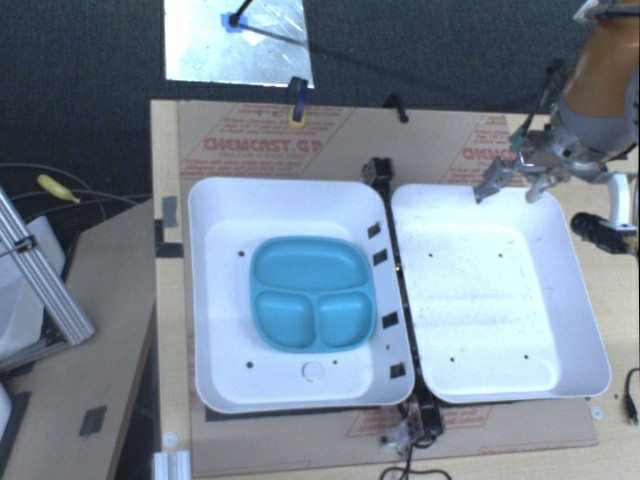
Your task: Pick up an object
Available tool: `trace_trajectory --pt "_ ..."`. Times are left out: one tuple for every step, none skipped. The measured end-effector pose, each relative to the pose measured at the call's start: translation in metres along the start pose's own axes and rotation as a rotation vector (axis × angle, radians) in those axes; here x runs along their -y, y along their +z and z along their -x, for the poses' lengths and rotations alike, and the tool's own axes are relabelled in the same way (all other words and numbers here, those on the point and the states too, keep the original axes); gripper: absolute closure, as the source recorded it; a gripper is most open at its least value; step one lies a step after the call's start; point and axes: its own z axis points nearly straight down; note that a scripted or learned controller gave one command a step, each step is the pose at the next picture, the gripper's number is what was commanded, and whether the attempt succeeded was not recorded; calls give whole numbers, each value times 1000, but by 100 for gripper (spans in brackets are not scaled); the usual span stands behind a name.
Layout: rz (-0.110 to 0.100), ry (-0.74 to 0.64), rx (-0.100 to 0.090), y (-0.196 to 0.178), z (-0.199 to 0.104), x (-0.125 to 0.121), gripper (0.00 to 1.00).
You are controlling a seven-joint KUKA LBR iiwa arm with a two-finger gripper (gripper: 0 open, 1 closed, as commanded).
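Two shallow white bins sit side by side on my bench, and I take the left bin [215, 218] as my landmark. Lying flat on its floor, roughly in the middle, is a blue divided plate [312, 294] with three compartments: one long section along the far side and two smaller ones nearer me. A small pale disc [313, 372] rests on the same floor, just on the near side of the plate and apart from it.

To the right of the landmark bin, touching it along a row of black clips, is the right bin [560, 268]. My gripper [512, 189] hangs over that bin's far edge, well apart from the plate, at the end of the grey arm [600, 78] with its orange band. I see its two fingers [488, 186] spread apart with nothing between them.

Beyond the landmark bin, a yellow-and-blue clamp [297, 103] sits on the brown board, and past that lies a shiny metal sheet [235, 23].
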Motion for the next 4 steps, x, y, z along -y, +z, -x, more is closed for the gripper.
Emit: trace_trajectory --pt "-4 4 0 18 25 32 0" --pt "-11 4 -3 129 34 78 0" --pt "5 -10 -3 72 -60 59 0" --pt "-5 -3 -3 45 -99 145 0"
